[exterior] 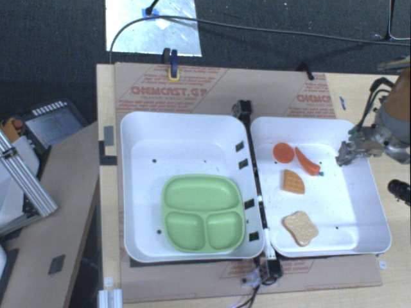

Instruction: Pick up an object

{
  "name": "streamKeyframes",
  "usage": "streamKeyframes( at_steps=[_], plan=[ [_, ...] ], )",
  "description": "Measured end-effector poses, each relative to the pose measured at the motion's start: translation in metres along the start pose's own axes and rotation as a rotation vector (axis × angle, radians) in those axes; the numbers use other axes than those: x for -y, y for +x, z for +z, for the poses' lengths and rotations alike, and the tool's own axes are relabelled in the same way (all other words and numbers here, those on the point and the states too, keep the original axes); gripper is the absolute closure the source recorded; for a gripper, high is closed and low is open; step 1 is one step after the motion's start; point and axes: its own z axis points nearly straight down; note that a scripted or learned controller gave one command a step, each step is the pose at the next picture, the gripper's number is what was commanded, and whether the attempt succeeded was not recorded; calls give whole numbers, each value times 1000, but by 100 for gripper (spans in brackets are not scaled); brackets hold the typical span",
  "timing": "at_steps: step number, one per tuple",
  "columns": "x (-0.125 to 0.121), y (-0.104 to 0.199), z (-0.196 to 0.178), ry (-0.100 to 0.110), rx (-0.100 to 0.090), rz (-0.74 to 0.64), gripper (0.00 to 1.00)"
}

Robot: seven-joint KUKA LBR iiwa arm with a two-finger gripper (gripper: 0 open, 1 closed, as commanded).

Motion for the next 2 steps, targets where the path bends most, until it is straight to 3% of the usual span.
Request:
streamKeyframes(
  at_steps=[1,2],
  plan=[
    [-2,-1,-55,-2,1,0,100],
    [-5,52,-42,4,-2,-5,100]
  ],
)
